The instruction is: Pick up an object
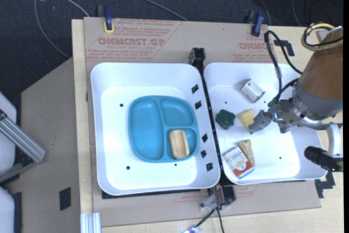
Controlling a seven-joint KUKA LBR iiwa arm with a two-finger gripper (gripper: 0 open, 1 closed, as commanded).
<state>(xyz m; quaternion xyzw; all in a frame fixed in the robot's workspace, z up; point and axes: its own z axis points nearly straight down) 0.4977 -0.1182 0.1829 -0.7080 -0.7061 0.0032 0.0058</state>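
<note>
- Objects for picking lie in the right bin (283, 169): a dark green piece (224, 118), a pale yellow wedge (247, 116) just beside it, a small grey-and-white box (251, 90) nearer the far wall, and a red-and-white packet (237, 161) by the near rim with a tan piece (246, 145) touching its upper edge.
- The gripper (258, 123) sits low over the right bin, just right of the yellow wedge; the dark fingertips are too blurred to judge, so I cannot tell how far apart they stand or whether anything is between them.
- The arm (322, 79) enters from the right, its orange band above the grey wrist.
- The left bin (109, 117) holds a blue divided tray (150, 128), and a tan bread-like roll (179, 143) lies in the tray's lower right compartment.
- Both bins rest on a board (142, 35) with red lettering, clamped at its far edge.
</note>
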